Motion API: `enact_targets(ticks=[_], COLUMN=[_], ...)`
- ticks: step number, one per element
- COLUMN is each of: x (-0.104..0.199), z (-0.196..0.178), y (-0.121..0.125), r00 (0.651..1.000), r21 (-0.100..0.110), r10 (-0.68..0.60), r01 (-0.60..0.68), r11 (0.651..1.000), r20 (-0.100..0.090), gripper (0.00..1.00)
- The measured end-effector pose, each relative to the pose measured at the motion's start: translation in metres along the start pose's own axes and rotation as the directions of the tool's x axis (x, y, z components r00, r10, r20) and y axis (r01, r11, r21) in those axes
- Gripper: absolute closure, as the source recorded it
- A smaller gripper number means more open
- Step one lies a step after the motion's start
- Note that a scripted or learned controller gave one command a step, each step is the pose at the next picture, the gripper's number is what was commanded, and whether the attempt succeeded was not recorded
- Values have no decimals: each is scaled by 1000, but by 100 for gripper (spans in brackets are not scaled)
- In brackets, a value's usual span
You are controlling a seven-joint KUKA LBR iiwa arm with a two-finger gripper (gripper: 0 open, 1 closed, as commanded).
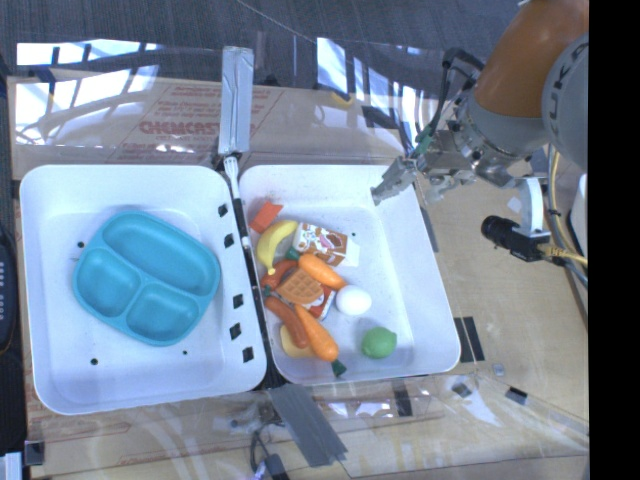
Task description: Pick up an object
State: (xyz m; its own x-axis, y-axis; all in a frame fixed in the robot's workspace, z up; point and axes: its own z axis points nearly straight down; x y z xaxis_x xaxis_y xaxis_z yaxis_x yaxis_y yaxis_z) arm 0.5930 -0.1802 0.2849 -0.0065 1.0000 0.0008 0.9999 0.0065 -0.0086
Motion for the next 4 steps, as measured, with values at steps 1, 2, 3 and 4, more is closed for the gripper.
enact_targets(ticks=[1,2,3,4], x=[22,62,57,26], z=[-13,158,176,174], y=[-29,-8,-14,-19], r00=[999,993,994,996], r21=[-1,-8,-42,-5], r10=[48,-121,-108,88], r01=[-48,121,108,-88], r11=[999,993,993,996], r20=[0,2,17,1], gripper=[0,0,0,0])
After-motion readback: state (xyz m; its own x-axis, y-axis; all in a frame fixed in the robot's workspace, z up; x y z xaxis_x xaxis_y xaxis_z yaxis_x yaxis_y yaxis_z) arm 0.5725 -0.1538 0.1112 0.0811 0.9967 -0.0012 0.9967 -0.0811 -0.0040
